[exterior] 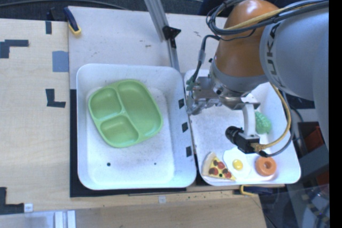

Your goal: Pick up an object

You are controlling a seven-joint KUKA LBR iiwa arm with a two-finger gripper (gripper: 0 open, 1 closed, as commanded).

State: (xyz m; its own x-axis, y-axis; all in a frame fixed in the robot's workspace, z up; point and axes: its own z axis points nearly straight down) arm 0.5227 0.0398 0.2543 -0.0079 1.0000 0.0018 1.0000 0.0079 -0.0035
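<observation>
The right bin [214,131] holds a pizza slice toy [217,166] at its front left. A fried egg toy [235,160] sits beside it, with an orange donut toy [265,166] further right. A green leafy toy [262,122] lies by the right wall. My gripper [195,104] hangs over the back left of the right bin, close to the wall between the bins. The big orange and grey wrist covers most of the bin's back half. Nothing shows between the fingers.
The left bin [160,168] carries a green divided plate [124,111] in its back half. A slanted metal pole [154,0] rises behind the bins. A blue and yellow clamp [72,21] lies on the bench at the back left. Cables loop around the wrist.
</observation>
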